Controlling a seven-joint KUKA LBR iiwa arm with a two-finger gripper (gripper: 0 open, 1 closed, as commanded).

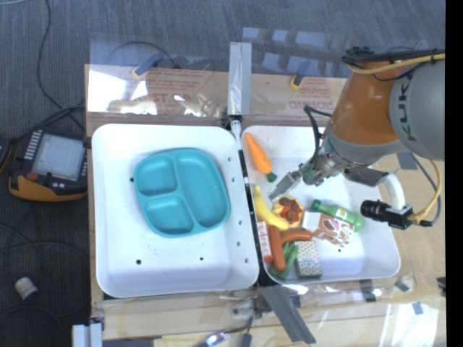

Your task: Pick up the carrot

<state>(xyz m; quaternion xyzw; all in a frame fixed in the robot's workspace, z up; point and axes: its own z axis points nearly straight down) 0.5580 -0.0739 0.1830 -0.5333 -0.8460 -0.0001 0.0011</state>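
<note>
We are looking down on the bench (423,266), which is sitting on dark grey carpet (181,13) with cables trailing across it. The left bin (116,266), well to the left of the jaws, is carrying a teal divided tray (181,191). The right bin (376,255) is lying under the jaws and holding the small items. The grey arm (383,118) with its orange band is reaching in from the right, and the jaws (286,185) are hanging low over the right bin; they are looking slightly apart, gripping nothing that we can see.

The carrot (257,155) is lying up and to the left of the jaws, near but not touching them, beside the wall between the bins. It is orange and tapered, with a green tip at its lower end.

Just below the jaws a banana (266,213) and a dark red item (289,209) are resting. Further below, a sausage (295,236) and a small checked box (307,259) are lying. To the lower right, a green bottle (337,213) and a printed carton (334,230) are sitting.
</note>
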